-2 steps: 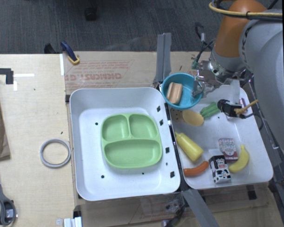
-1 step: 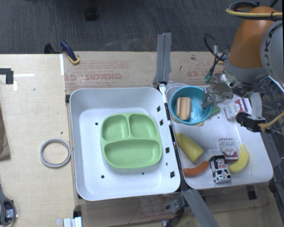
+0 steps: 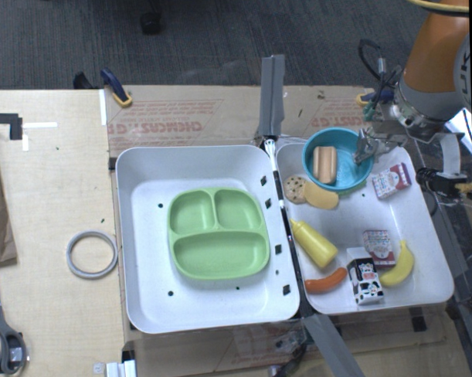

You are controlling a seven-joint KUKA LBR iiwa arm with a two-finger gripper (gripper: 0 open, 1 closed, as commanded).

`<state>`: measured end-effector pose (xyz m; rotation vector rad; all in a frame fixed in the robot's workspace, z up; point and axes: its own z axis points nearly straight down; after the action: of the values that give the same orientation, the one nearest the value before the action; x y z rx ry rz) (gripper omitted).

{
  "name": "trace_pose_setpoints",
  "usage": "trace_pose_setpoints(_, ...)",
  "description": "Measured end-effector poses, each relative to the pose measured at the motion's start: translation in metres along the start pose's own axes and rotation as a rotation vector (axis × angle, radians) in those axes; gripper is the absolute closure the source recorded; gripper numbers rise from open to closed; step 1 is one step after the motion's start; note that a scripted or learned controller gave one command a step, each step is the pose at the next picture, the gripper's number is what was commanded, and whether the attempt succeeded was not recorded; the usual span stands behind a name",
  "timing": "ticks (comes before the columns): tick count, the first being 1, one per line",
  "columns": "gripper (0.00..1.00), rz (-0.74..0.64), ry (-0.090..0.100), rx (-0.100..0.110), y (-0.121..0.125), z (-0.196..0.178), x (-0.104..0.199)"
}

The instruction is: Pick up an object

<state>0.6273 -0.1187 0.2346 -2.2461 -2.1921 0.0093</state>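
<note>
Jaws: state cannot be told, gripper (image 3: 367,147) at blue bowl (image 3: 345,175) rim, upper right | bowl: light, rigid, slippery plastic | hold: pinch rim.

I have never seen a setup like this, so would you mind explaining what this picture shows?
One camera looks down at a slant on a bench with two white bins. The grey and orange robot arm reaches in from the right; its gripper is at the rim of a blue bowl holding a bread-like piece. The right bin also has a cookie, yellow bottle, sausage, banana, and small cartons. The left bin holds a green divided plate. Nothing looks gripped.
</note>
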Motion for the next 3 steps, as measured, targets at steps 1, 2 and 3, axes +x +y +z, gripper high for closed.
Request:
trace_pose_setpoints(1,1.0,0.007,0.0,0.001,-0.031,0.015,0.003)
trace_pose_setpoints(2,1.0,-0.052,0.001,0.001,-0.077,-0.022,0.014)
trace_pose_setpoints(3,1.0,-0.137,0.002,0.001,-0.126,-0.01,-0.002)
